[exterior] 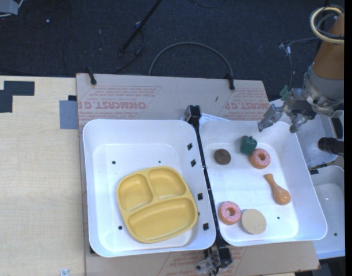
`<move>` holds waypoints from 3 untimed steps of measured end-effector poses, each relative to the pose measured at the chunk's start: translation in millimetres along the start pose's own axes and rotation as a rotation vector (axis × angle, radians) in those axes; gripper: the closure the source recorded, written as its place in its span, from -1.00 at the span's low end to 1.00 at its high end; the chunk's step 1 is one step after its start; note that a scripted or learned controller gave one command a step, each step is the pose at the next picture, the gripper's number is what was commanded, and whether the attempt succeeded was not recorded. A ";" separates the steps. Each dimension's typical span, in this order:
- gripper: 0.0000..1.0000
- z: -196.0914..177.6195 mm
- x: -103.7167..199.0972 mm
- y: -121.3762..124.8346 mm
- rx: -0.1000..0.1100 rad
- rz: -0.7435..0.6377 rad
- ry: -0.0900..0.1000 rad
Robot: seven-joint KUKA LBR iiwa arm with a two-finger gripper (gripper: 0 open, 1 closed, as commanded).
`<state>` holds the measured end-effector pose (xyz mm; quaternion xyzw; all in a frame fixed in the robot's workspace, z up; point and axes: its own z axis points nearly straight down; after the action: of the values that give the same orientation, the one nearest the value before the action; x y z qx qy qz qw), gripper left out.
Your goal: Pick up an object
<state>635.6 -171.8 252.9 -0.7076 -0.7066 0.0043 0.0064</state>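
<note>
Nearest the camera in the right bin (291,234), close to its near edge, a flat, pale tan disc (253,221) with a matte face lies just beside, perhaps touching, a pink frosted doughnut (229,213), a small ring that looks like moulded plastic. Farther in toward the right wall sits an orange drumstick-shaped piece (278,189), smooth, with a narrow handle end and a bulbous end, lying at a slant. Beyond it, about mid-bin, a second pink doughnut (260,158) rests just beside a dark green lumpy object (248,145) whose exact form is too small to make out. To their left is a dark brown round piece (222,157), doughnut-like, its hole barely discernible.

The left bin (101,154) holds a yellow tray (157,203) of glossy plastic with rounded corners and 3 compartments, 2 small and 1 long, turned at an angle and reaching close to the bin's near right corner. Both bins are shallow white plastic with rounded rims, joined by a black strip of clips (200,177) whose near end is cut off by the lower frame edge.

At the far right corner of the right bin, the gripper (282,118) hangs above the rim with its 2 grey metal fingers spread apart and nothing between them. The arm above it, grey with an orange band, is cut off at the picture's right side
</note>
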 end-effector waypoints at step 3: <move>-1.00 80.1 4.8 1.7 -0.009 -0.005 -0.002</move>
<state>636.2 -166.8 172.8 -0.7059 -0.7083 0.0016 0.0024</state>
